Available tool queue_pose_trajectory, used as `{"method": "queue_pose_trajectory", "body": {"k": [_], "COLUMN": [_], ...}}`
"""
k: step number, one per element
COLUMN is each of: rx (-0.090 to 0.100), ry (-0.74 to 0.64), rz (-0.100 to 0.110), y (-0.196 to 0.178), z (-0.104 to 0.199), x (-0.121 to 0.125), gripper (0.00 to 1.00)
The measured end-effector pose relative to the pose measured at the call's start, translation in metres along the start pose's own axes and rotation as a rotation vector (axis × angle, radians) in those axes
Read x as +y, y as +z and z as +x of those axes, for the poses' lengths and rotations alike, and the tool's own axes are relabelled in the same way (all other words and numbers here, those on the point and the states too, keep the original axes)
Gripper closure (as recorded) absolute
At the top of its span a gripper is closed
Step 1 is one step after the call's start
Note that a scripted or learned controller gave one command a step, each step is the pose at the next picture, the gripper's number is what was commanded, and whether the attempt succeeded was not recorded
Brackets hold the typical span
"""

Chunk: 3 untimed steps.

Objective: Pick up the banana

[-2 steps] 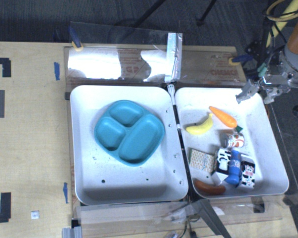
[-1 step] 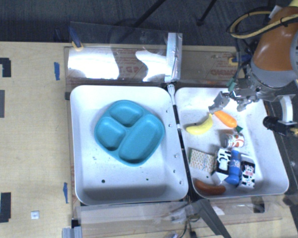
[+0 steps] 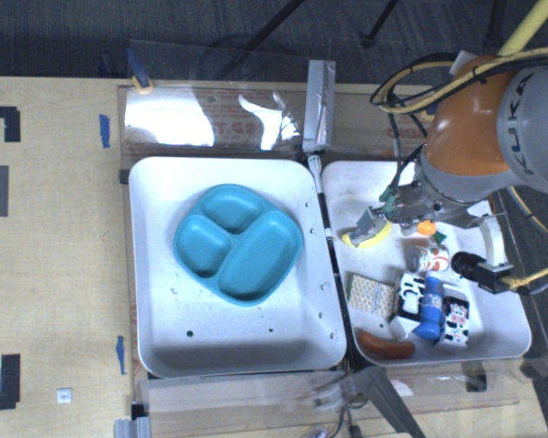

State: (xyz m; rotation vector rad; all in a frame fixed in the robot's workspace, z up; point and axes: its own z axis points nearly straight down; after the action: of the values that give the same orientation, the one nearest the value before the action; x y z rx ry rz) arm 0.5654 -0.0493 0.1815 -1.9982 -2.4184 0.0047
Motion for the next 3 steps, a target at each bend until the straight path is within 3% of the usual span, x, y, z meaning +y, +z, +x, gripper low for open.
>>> {"method": "queue_pose_trajectory", "body": {"k": [1, 2, 3], "rx": [-0.002, 0.0, 0.0], "ry": [-0.068, -0.262, -0.282], "rz": [-0.004, 0.0, -0.001], "y": [0.032, -0.001, 0.0], "z": [-0.062, 0.013, -0.011], "x": [0.008, 0.005, -0.041], "gripper": [0.0, 0.0, 0.0]}}
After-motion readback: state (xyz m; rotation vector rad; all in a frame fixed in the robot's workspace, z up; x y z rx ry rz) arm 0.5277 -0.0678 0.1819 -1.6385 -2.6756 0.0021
